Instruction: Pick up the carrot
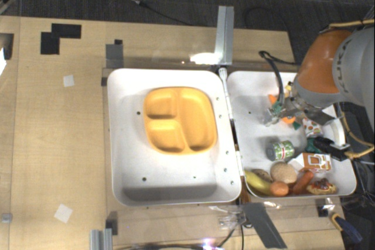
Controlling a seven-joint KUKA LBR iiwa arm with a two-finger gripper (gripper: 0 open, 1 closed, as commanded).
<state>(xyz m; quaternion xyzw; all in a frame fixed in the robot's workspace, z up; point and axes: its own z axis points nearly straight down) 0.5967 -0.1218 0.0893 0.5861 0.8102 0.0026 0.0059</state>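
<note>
Two white bins are carried side by side on the worktop. An orange object, judged to be the carrot (285, 120), is seen in the right bin (253, 143) directly beneath the hand (283, 112); the hand's opening cannot be told. The carrot is judged light, stiff and smooth; a mid-length grasp is advised.

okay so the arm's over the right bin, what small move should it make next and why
Probably lower slightly onto the carrot: the gripper sits right over that orange piece in the upper part of the right bin, apart from the food piled along the front edge.
</note>
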